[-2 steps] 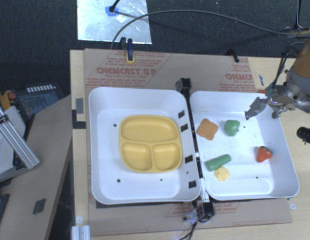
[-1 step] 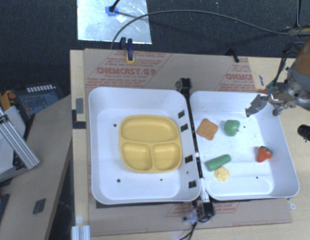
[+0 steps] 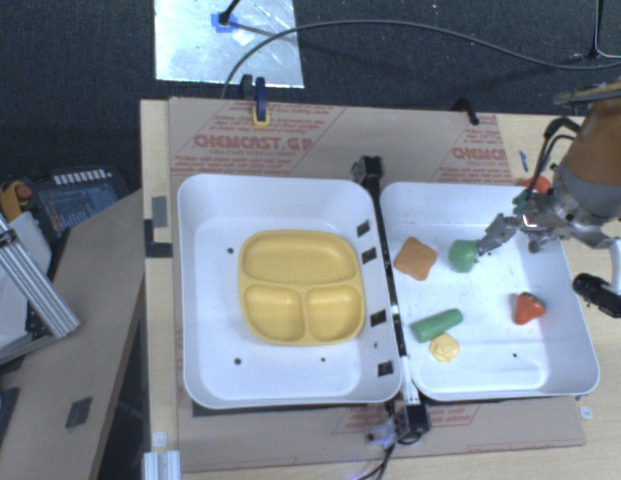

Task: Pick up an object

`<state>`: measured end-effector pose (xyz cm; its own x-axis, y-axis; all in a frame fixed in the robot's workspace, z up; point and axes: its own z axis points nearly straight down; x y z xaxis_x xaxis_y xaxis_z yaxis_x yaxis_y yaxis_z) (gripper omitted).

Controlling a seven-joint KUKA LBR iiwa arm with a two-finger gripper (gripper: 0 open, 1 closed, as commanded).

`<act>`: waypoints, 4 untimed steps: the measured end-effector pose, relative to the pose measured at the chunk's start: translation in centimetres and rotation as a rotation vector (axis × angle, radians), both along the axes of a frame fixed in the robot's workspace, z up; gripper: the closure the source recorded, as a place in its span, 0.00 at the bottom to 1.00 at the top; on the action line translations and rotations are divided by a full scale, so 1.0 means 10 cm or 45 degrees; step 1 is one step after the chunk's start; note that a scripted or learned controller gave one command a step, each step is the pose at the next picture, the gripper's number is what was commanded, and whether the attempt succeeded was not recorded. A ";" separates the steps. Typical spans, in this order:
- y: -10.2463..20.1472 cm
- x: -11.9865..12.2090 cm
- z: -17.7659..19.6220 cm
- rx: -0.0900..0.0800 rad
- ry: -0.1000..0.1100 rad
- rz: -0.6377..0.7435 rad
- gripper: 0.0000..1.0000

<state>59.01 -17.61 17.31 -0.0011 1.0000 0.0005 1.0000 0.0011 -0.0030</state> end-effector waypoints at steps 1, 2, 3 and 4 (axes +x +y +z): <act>-0.05 0.01 -0.61 0.000 -0.001 0.000 0.00; -0.04 0.01 -0.90 0.000 -0.003 0.000 0.00; -0.05 0.02 -0.77 -0.002 -0.010 0.000 1.00; 0.00 0.04 -0.32 -0.002 -0.012 0.003 1.00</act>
